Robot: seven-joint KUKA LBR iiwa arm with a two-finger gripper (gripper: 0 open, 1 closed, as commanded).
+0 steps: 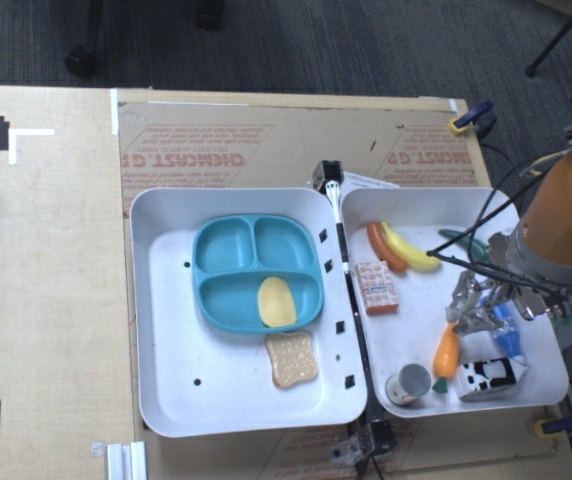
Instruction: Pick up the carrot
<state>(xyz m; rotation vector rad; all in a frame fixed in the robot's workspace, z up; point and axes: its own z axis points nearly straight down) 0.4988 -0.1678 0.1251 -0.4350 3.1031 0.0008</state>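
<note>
The carrot (447, 353) is orange with a green top and lies in the right bin (421, 313), near its front, pointing roughly toward the front edge. My gripper (469, 306) hangs just behind and to the right of the carrot's upper end, close above the bin floor. Nothing shows as lifted off the floor; the carrot rests in the bin. The arm's orange band (566, 213) rises at the right.
In the right bin are a banana (411, 251), a hot dog (386, 247), a small box (376, 287), a grey can (411, 381), a black-and-white carton (488, 376) and a blue item (506, 336). The left bin (166, 368) holds a teal divided plate (236, 268) and a slice of toast (292, 358).
</note>
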